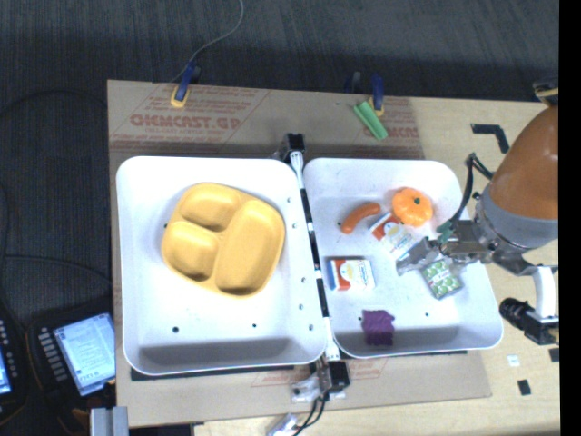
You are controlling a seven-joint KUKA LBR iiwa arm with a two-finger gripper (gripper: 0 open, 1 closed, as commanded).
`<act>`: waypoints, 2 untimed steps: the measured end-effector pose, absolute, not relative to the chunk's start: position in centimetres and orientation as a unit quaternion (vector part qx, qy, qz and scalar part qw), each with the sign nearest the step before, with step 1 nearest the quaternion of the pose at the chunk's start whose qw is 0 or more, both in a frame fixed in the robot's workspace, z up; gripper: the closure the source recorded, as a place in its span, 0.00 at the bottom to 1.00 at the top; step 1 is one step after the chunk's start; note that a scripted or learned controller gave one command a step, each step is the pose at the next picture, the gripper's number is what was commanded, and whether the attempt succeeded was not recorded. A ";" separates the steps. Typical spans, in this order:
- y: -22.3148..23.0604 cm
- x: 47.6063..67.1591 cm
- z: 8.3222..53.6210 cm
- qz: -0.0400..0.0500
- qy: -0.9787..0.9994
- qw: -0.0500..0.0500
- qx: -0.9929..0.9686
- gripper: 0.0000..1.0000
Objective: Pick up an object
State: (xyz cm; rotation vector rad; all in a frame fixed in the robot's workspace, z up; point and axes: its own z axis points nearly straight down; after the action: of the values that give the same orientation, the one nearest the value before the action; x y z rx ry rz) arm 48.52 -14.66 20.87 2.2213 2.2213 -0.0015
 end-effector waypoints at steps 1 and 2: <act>-13.0 51.3 9.9 0.003 0.707 0.004 0.708 0.00; -11.3 49.1 9.2 0.006 0.706 0.012 0.709 0.00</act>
State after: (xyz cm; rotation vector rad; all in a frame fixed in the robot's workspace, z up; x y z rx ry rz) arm 49.12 -11.33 9.21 2.2088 2.1993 0.0191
